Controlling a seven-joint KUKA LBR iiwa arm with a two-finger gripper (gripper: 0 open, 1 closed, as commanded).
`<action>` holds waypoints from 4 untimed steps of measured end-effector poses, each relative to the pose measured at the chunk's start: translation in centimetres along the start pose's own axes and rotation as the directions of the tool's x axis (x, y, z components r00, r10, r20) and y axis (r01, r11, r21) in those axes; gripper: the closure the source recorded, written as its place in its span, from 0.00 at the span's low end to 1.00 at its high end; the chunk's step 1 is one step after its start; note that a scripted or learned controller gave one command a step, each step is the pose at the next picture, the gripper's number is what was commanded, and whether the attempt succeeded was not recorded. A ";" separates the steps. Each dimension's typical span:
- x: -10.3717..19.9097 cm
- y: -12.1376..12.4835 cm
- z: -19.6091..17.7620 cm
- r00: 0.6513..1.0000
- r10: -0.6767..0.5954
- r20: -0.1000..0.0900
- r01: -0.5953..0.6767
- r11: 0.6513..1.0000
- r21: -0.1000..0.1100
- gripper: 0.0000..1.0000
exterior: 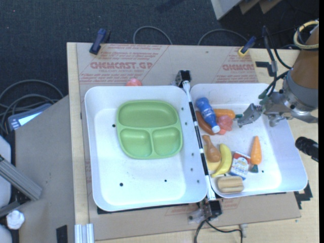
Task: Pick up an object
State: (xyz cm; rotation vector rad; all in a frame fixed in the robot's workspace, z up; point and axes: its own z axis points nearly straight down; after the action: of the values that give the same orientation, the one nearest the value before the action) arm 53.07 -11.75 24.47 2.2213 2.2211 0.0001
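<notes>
We start at the nine o'clock side, where the left bin [101,186] holds a green divided plate [150,128], lying flat in the bin's upper half with its three compartments facing up. Up at twelve o'clock, a blue clamp [98,40] grips the back edge of the tabletop [152,62], and we spot a small pink thing [133,82] just beyond the bin's rim; what it is we cannot tell.

Moving on across the divide, we reach the right bin [288,176], and it is busy. A blue bottle with a white cap [207,114] lies tilted near the dividing rim, resting across an orange toy [218,116]. At six o'clock from the bottle we see a yellow banana [224,162], with a small colourful packet [240,166] just beside it and a bread roll [230,185] near the bin's front edge. An orange carrot [256,150] lies on its own at three o'clock from the banana.

Over at three o'clock, the arm comes in and the pincer [248,116] hangs above the bin floor, just beside the orange toy. Its fingers look released, with nothing between them.
</notes>
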 end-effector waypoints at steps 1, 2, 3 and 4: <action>1.1 1.5 16.0 1.000 0.000 0.000 0.000 1.000 0.000 0.00; -3.2 7.4 16.0 1.000 0.000 0.001 0.000 1.000 -0.001 0.00; -0.7 13.2 16.2 1.000 0.002 -0.001 -0.001 1.000 0.018 0.00; -3.6 12.4 16.0 1.000 0.000 0.000 0.000 1.000 0.002 0.00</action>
State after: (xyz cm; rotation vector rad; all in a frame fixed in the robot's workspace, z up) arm 65.47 -15.38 8.51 2.2224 2.2220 -0.0022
